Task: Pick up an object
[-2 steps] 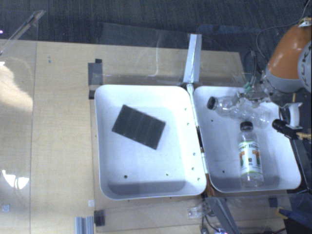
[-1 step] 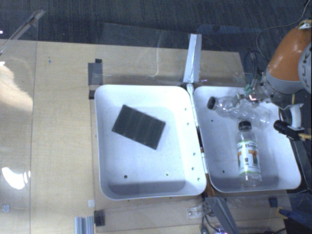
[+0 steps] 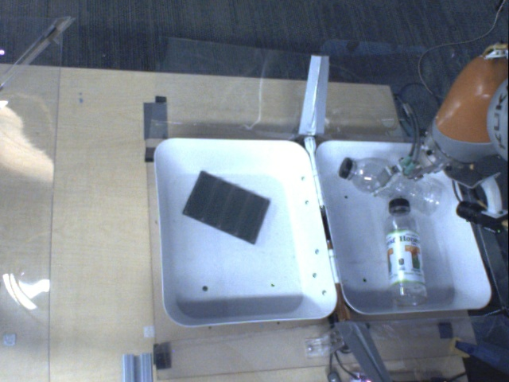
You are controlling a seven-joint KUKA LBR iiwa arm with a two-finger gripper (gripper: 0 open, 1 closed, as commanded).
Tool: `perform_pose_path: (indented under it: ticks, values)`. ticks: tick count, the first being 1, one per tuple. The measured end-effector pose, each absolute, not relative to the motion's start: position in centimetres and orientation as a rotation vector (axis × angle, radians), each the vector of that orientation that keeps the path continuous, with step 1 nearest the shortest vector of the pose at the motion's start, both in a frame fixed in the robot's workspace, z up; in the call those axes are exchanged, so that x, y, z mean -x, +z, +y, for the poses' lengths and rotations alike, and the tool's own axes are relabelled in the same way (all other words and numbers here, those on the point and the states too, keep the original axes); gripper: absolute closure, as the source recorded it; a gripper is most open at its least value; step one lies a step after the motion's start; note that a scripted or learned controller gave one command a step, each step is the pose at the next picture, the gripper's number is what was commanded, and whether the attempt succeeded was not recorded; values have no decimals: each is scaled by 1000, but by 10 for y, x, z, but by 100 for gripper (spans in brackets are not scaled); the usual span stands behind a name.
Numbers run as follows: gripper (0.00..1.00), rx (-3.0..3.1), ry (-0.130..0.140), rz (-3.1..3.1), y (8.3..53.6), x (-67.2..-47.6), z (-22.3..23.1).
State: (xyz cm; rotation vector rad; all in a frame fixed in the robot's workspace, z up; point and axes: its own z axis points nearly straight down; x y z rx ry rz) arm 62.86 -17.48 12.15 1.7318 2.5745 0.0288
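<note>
The right bin (image 3: 469,289) holds two clear plastic bottles. One bottle (image 3: 404,259), with a black cap and an orange and green label, lies lengthwise in the middle of that bin. The other, label-free bottle (image 3: 367,173) lies across the bin's far part with its black cap pointing left. The grey arm with its orange band (image 3: 469,102) reaches in from the right. My gripper (image 3: 414,165) hangs low over the far right part of the bin, at the right end of the label-free bottle. Whether it touches the bottle is unclear.
A dark grey rectangular pad (image 3: 227,206) lies flat and slanted in the left bin (image 3: 171,293). A metal divider post (image 3: 315,94) stands behind the gap between the bins. Cables (image 3: 445,50) trail at the far right.
</note>
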Motion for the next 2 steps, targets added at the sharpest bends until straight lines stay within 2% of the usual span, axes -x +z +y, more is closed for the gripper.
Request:
perform_pose_path:
  ticks: [1, 2]
  values:
    - [0, -1717, 7, 2613, 91, -568, -197]
    - [100, -1712, 13, 2603, 104, -572, -196]
